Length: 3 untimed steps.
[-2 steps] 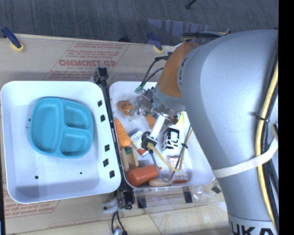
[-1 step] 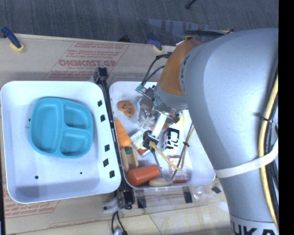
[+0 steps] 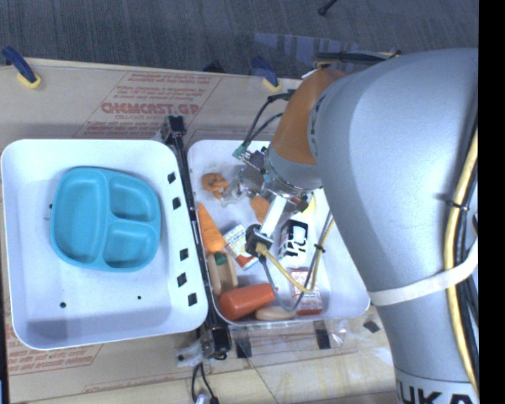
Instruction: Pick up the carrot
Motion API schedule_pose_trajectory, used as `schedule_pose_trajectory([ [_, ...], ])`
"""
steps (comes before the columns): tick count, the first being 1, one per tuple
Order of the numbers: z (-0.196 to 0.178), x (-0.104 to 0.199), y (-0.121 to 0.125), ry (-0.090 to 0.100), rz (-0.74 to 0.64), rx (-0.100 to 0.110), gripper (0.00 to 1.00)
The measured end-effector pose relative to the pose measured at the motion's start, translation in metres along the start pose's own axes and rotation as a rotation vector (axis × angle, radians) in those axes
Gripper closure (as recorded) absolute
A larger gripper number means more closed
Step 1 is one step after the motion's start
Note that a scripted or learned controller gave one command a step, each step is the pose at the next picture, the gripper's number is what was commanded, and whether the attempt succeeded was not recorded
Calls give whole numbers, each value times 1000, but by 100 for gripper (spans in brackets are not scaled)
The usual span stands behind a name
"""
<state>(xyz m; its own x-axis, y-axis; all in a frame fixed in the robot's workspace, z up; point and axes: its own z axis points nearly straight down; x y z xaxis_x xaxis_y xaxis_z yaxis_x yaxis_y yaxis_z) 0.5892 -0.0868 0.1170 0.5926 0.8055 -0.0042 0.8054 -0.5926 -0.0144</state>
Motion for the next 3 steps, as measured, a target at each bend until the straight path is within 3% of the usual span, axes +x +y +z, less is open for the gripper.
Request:
schedule_pose_trajectory([
  [1,-9,0,-1,-1,-7,3,100],
  [2,-9,0,-1,-1,-9,3,0],
  [3,26,-31,31,1,-200,-8,0],
])
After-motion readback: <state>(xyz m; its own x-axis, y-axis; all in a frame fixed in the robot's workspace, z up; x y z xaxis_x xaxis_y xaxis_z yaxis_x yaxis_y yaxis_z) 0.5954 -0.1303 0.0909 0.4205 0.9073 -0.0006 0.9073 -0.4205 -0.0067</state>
